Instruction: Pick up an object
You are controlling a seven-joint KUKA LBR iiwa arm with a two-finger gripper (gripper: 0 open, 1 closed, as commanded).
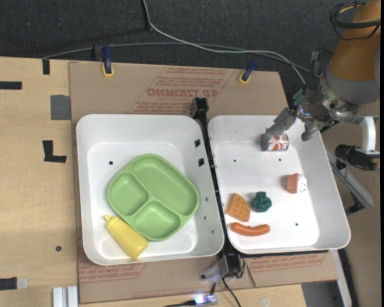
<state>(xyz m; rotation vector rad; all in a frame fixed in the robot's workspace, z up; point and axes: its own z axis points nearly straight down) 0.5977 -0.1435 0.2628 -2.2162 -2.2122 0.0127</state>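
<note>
1. White bins sit side by side on my feed, on a cardboard sheet (179,88) clamped at the far edge by two yellow-and-blue clips.
2. Left bin (92,133): green divided plate (153,197) lying flat in the middle, yellow mustard bottle (125,236) on its side at the plate's near-left edge, touching or just under its rim.
3. Right bin (329,229): five small items, all apart from each other.
4. Far part of that bin: a small red-and-white can (279,144).
5. Near the right wall: a small orange-red block (293,183) with a white patch beside it. Can't resolve what it is.
6. Near part: waffle piece (238,207), dark green lump (262,202) just right of it, hot dog (249,229) closest to the near wall.
7. Arm comes in from the right, orange band visible at top right.
8. Gripper (287,128) is over the far-right part of the right bin, low, tilted.
9. One grey finger (276,128) angles down-left and its tip overlaps the can's top left.
10. Second finger (308,130) shows further right, clear of the can, so the jaws look spread apart.
11. I don't see the can or anything else between the fingers. Contact with the can: can't tell from this angle.
12. Black cable runs along the divider between the bins, off the near edge.
</note>
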